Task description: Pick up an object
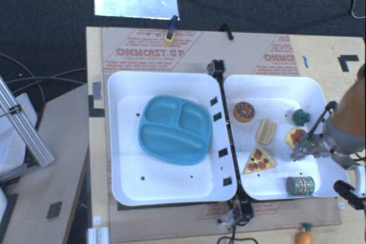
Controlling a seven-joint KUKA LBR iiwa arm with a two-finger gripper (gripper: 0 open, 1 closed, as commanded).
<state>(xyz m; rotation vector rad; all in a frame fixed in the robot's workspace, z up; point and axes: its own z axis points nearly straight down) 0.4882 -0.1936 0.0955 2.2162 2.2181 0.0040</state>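
End effector (302, 147): you find it low over the right bin (274, 86), at that bin's right side, on the grey arm (346, 123) coming in from the right. Whether it is spread or pressed together cannot be told; its tip is a dark tangle in this view, and nothing can be seen pinched in it.

Nearest item: small round red-and-yellow toy (294, 136), touching or just beside the end effector, partly covered by it. By position this is the likely thing to pick up. Judged light, rigid plastic, probably smooth; take it across its width, low, since a flat disc may slip out of a shallow pinch.

Other contents, placed from the round toy:
- green toy (301, 117), just above, near the bin's far right.
- tan block (266, 130), to the left; stiff, its long flat sides offer you an easy hold.
- pizza slice (260, 160), below-left; thin and flat, hard to get under.
- doughnut (244, 112), further up-left.
- can (301, 185), lying on its side below, near the bin's front wall; likely to roll.

Left bin (123, 180): holds one blue divided tray (174, 130), nothing in its compartments.

Both bins sit side by side on the tabletop (143, 48).
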